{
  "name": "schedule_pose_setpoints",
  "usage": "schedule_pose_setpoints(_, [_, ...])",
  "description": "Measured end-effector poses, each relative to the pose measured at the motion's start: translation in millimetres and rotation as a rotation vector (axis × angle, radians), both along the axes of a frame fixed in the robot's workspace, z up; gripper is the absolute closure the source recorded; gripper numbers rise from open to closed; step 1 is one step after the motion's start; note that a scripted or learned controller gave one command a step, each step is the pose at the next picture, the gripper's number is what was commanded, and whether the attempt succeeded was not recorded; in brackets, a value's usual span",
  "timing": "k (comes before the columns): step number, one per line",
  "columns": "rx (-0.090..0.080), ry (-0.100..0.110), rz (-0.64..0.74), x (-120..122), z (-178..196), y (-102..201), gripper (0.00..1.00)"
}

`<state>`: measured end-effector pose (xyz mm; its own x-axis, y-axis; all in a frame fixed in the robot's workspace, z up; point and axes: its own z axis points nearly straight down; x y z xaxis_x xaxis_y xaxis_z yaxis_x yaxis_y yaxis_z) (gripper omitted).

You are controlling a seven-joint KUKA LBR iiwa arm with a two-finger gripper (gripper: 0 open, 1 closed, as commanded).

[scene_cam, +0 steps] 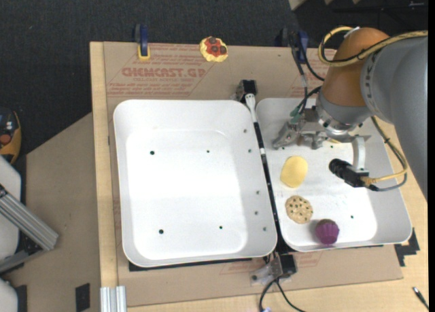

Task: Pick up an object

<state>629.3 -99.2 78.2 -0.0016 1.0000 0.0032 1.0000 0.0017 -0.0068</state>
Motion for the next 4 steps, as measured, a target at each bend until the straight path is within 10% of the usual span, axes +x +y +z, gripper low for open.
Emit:
schedule_pose_setpoints(1, [-0.004, -0.011, 0.001, 39.1, 7.2, 8.2, 0.00])
schedule_pose_setpoints(2, [-0.002, 0.001, -0.007, -43.6, 6.3, -23.4, 0.00])
schedule_pose_setpoints(3, [-0.004, -0.010, 0.001, -6.9, 6.8, -5.8, 0.00])
schedule_pose_setpoints(4, [-0.006, -0.009, -0.002, -8.4, 17.3, -7.5, 1.00])
